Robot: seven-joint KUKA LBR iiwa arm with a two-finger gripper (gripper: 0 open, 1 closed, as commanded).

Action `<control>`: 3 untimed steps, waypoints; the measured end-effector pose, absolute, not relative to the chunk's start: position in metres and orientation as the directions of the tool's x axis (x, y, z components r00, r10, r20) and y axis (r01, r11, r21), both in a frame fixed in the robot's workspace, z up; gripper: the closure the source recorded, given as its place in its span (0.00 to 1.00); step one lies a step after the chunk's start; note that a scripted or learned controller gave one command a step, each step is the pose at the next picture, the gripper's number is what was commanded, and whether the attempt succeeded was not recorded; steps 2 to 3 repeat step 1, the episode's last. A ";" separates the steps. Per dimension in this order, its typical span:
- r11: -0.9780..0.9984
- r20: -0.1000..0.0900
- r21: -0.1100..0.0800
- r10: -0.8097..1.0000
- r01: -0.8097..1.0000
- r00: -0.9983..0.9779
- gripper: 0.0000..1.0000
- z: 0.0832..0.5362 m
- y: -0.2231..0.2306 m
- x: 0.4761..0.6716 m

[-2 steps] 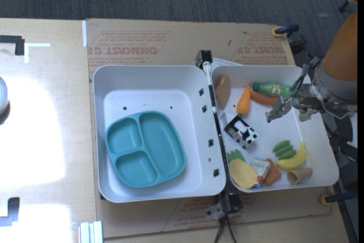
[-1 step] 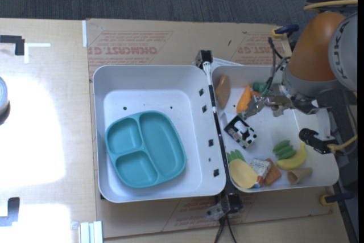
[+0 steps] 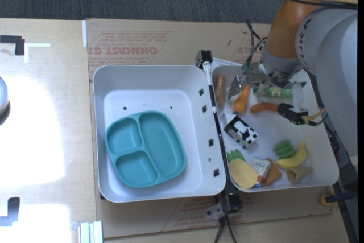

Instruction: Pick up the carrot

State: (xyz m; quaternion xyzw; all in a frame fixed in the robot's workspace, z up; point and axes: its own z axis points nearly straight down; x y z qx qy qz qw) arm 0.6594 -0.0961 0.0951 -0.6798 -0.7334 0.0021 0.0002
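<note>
Just now my two-finger gripper (image 3: 242, 83) hangs low over the far end of the right white bin (image 3: 324, 171), and it looks clamped on the upper end of the orange tapered plastic carrot (image 3: 242, 98), which dangles beneath it. Light, stiff and smooth, I judge; a grip nearer mid-body would slip less.
</note>
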 end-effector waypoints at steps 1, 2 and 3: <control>0.077 -0.005 -0.002 0.997 0.997 -0.077 1.00 0.103 -0.097 0.659; 0.077 -0.005 -0.002 0.997 0.997 -0.077 1.00 0.103 -0.097 0.659; 0.077 -0.005 -0.002 0.997 0.997 -0.077 1.00 0.103 -0.097 0.659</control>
